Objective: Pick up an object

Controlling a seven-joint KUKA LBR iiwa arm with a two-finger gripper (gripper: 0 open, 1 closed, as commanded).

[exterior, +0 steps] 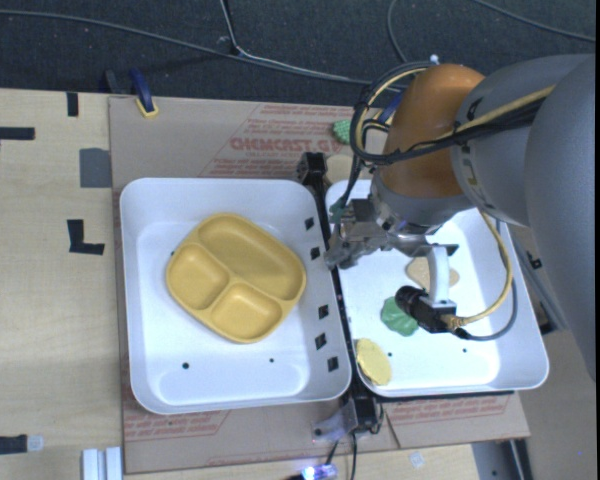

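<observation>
You are looking at a robotics lab or test cell, not a home or kitchen: two shallow white plastic bins, the left one [145, 298] and the right one [510, 358], sit side by side on a brown printed cardboard sheet [250, 138] laid over a pale wooden bench [40, 298] marked with black tape pieces [80, 236]. Loose black cables [230, 38] trail over the dark carpeted floor [280, 8] behind the bench. A heavy grey industrial robot arm with an orange band [435, 133] and exposed yellow and black wiring [500, 298] reaches over the right bin, a setup you would find in a research workspace.
</observation>
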